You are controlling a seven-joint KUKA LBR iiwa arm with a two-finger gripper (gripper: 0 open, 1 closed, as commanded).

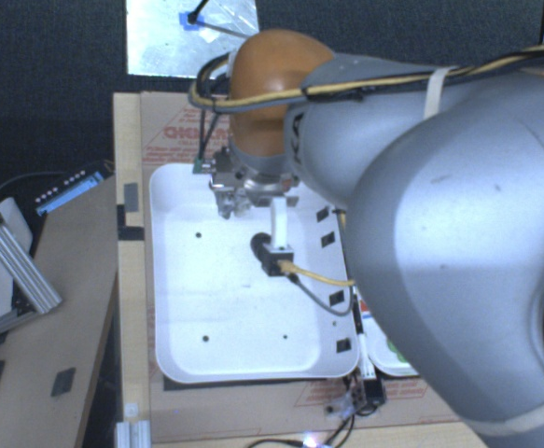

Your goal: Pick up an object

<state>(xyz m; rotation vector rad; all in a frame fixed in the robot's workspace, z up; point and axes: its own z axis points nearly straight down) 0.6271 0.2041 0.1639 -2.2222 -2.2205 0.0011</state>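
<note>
My gripper [229,202] hangs low over the far edge of the left white bin [183,343], just below the orange wrist band. The big grey arm reaches in from the right and covers most of the right bin [382,364], of which a near corner shows. A small patch of green [396,351] lies in that corner; what it belongs to is too hidden to tell.
Both bins rest on a cardboard sheet [160,138]. Several black clips [339,299] line the strip between the bins. A shiny foil sheet [174,26] lies beyond the bench's far edge. An aluminium rail [10,259] slants at the left.
</note>
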